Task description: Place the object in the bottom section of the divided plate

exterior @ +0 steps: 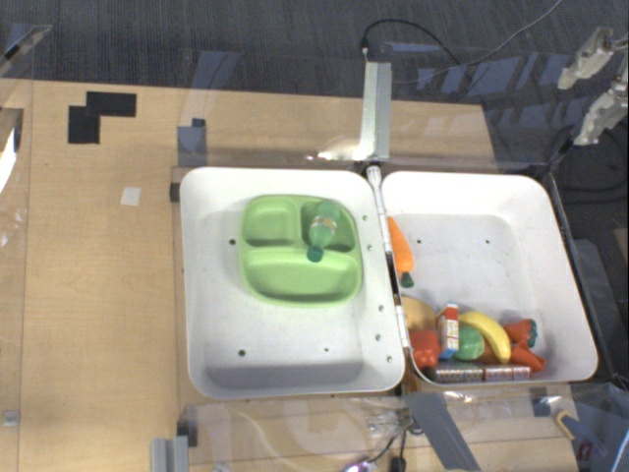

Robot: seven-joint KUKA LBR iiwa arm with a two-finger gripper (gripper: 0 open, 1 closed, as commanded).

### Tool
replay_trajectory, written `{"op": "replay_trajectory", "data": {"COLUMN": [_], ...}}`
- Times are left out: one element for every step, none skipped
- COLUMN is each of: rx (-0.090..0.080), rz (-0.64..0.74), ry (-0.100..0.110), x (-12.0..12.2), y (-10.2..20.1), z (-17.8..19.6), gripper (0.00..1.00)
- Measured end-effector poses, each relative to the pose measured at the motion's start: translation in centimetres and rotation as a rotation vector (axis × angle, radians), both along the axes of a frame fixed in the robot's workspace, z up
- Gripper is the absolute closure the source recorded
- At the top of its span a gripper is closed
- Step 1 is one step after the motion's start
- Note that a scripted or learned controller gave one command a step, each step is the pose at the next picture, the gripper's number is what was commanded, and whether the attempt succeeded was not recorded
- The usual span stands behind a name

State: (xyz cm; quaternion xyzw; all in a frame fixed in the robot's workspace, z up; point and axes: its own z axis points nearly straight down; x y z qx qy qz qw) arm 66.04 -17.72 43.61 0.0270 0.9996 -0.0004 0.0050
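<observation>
Since the bottom section of the plate (267,275) lies bare, the step in hand looks to me like fetching an object and setting it there. The likeliest candidate is the pale green bottle (323,228), which lies at the plate's 1 o'clock, in the top right section, its dark cap (314,255) pointing to 6 o'clock and touching the divider. To do this well, I would grip the bottle across its body, lift it clear of the divider, carry it toward 7 o'clock and let go low over the middle of the wide section, so it cannot roll back or ride up the rim. If another object is meant, the carrot (398,245) lies alone against the right bin's (491,195) 9 o'clock wall, easier to take than the banana (489,331) in the crowded heap at that bin's 6 o'clock. I cannot tell the arm's pose, nor whether the tool is apart or together.
</observation>
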Motion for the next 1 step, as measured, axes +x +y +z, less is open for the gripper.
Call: {"op": "replay_trajectory", "data": {"rx": [-0.002], "rz": [0.259], "ry": [0.000], "x": [0.62], "y": [-2.82], "z": [0.00], "gripper": [0.00]}}
